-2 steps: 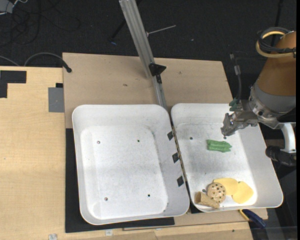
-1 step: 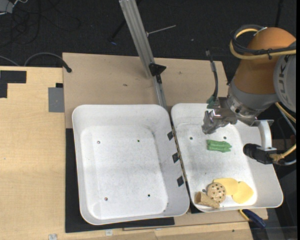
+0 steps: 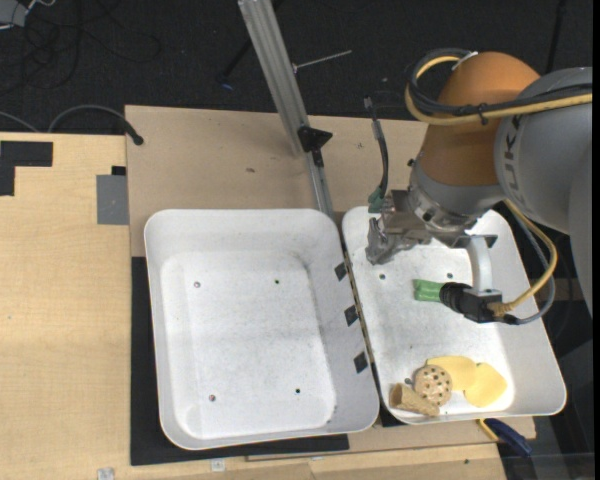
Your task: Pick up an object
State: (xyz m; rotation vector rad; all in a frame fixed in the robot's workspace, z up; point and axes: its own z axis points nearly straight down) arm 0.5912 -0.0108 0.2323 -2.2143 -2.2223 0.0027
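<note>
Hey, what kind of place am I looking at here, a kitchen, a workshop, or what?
Most likely a robotics lab set up for grasping trials. A grey and orange robot arm reaches over two white bins on a plywood bench, an aluminium mounting rail stands behind, and loose cables trail across the dark floor.

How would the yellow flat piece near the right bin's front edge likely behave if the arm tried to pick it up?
The yellow piece looks thin and flat, so it is probably light and hard to get under. Lying against the round perforated item, it may slide rather than lift.

One fixed camera, high above the counter (image 3: 50, 298).
It looks down at a slant on both bins (image 3: 170, 268); the arm (image 3: 540, 148) enters from the right.
</note>
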